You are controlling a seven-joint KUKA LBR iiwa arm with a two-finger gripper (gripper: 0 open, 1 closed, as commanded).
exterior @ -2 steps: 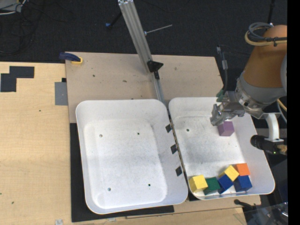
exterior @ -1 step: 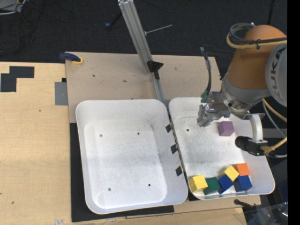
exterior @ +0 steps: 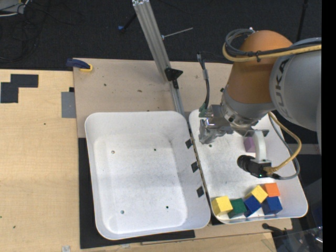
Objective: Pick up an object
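The arm reaches in from the right over the right bin point(exterior: 226, 161). Its gripper point(exterior: 210, 132) hangs low near that bin's far left corner, above bare white floor. No object shows between its fingers. Several blocks huddle at the bin's near edge: a yellow block point(exterior: 222, 204), a green block point(exterior: 237, 207), a second yellow block point(exterior: 259, 193), blue blocks point(exterior: 271, 206) and an orange block point(exterior: 272, 188). A pale purple block point(exterior: 250, 143) lies partly hidden behind the wrist, further back on the right.
The left bin point(exterior: 136, 172) sits beside the right one, divided from it by black clips. A slanted aluminium bar point(exterior: 155, 41) rises behind the bins. Black cables loop off the wrist over the right bin's middle.
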